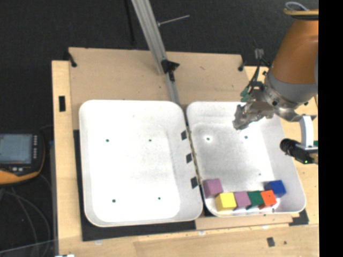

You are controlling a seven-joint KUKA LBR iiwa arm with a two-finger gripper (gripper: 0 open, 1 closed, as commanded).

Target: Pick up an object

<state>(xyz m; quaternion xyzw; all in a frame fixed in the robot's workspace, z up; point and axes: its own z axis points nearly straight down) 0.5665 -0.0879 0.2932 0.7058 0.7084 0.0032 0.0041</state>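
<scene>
Several small blocks lie along the near edge of the right bin (225, 116): a purple block (213, 186), a yellow block (225, 201), a second purple block (242, 199), a green block (255, 198), an orange block (267, 198) and a blue block (276, 187). My gripper (239, 121) hangs above the far part of the right bin, well away from the blocks, pointing down and to the left. I see nothing between its fingers.
The left bin (134, 159) lies beside the right one, with black clips along their shared edge. A slanted metal rail (153, 36) runs from the top to the bins' far junction. A grey device (19, 151) sits off the bench at left.
</scene>
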